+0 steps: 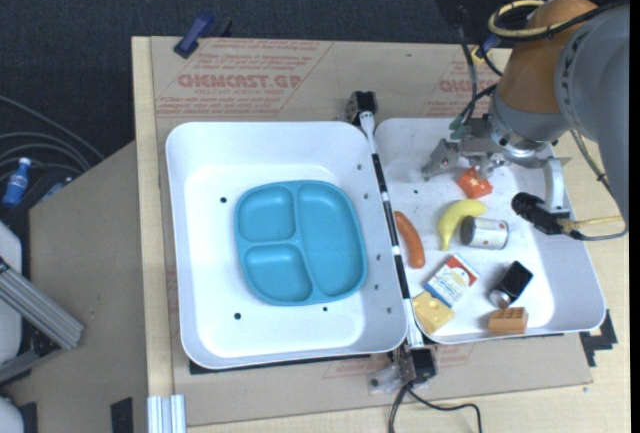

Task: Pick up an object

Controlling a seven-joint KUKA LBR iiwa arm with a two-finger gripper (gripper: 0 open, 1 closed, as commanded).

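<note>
With the tool (468,159) hanging low over the small orange-red object (475,184), which lies in the right bin (580,296) just above the banana (457,219), we cannot tell its opening, so we center it well before we lift.

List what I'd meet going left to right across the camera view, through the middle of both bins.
Blue three-compartment plastic plate → orange-red toy sausage → yellow toy banana → small white-and-grey cylindrical can lying on its side.
</note>
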